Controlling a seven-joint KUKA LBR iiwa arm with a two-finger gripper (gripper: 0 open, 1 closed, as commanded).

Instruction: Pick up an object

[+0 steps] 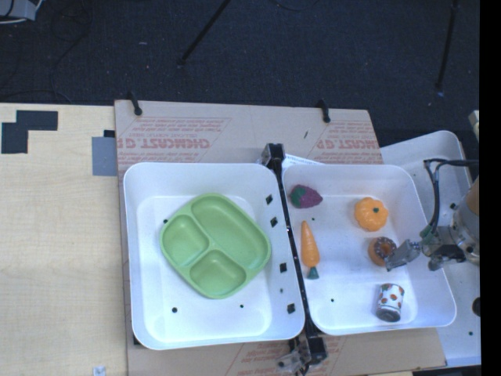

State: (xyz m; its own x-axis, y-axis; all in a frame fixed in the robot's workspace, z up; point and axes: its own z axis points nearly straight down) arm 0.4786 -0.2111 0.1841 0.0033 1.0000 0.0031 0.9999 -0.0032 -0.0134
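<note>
The right bin holds several small toys. A purple fruit lies at its back left and an orange pumpkin at its back right. An orange carrot lies along the left wall. A round brown-and-orange piece sits right of centre, and a small printed can lies at the front right. My gripper reaches in low from the right edge, its tip just beside the round piece. Nothing is visibly held in it.
The left bin carries a green divided plate. A black divider runs between the bins. Cardboard lies under both bins, and a wooden bench top spreads to the left. Cables hang beside the arm at the right.
</note>
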